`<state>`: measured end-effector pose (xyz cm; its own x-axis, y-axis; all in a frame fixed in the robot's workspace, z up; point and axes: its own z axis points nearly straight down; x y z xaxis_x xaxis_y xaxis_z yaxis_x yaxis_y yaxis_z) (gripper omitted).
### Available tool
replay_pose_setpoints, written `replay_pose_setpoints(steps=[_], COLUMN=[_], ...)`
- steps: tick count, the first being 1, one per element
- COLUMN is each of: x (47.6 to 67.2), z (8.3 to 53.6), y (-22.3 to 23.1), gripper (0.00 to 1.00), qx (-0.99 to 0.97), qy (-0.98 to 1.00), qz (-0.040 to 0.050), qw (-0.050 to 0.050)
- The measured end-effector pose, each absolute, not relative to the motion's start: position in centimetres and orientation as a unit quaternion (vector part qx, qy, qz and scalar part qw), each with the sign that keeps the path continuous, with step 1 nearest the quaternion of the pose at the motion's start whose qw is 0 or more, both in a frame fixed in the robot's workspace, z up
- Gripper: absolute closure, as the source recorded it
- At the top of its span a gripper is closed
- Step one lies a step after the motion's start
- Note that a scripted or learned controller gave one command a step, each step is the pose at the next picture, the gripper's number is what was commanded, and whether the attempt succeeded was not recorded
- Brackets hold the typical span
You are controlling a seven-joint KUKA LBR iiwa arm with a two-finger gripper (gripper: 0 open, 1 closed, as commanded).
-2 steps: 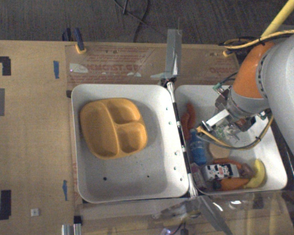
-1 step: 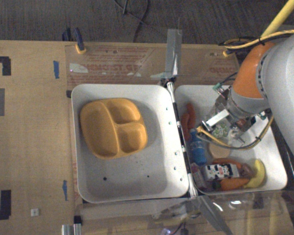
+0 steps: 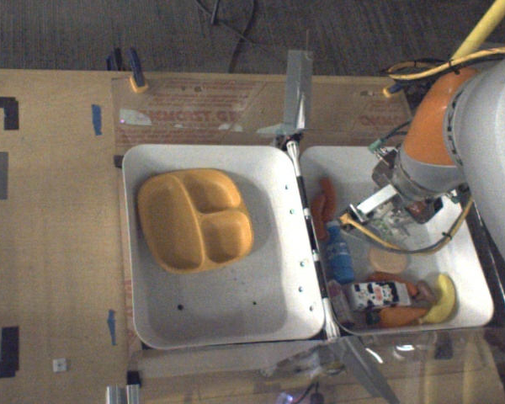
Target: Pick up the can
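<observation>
The can (image 3: pixel 340 256) is blue and lies on its side along the left wall of the right bin (image 3: pixel 478 278). My gripper (image 3: pixel 385 220) hangs over the middle of that bin, to the right of the can and slightly farther back, apart from it. The grey arm with its orange band (image 3: pixel 433 133) comes in from the upper right. Yellow cables loop under the wrist and hide part of the bin floor.
In the right bin there are also a red-orange sausage-shaped item (image 3: pixel 322 204), a tan round piece (image 3: pixel 389 263), a black-and-white carton (image 3: pixel 377 295), an orange item (image 3: pixel 401 316) and a banana (image 3: pixel 443 300). A yellow divided plate (image 3: pixel 194 219) sits in the left bin (image 3: pixel 236 310).
</observation>
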<state>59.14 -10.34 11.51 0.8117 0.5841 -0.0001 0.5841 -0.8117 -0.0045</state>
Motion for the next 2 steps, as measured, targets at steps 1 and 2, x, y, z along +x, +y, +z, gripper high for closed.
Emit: replay_pose_setpoints(steps=[1, 2], x=[62.4, 62.1], z=[18.5, 22.6], y=[-8.3, -4.7], gripper=[1.00, 1.00], qx=[-0.954, -0.988], qy=[-0.299, -0.153], qz=[0.0008, 0.0006], qw=[0.001, 0.000])
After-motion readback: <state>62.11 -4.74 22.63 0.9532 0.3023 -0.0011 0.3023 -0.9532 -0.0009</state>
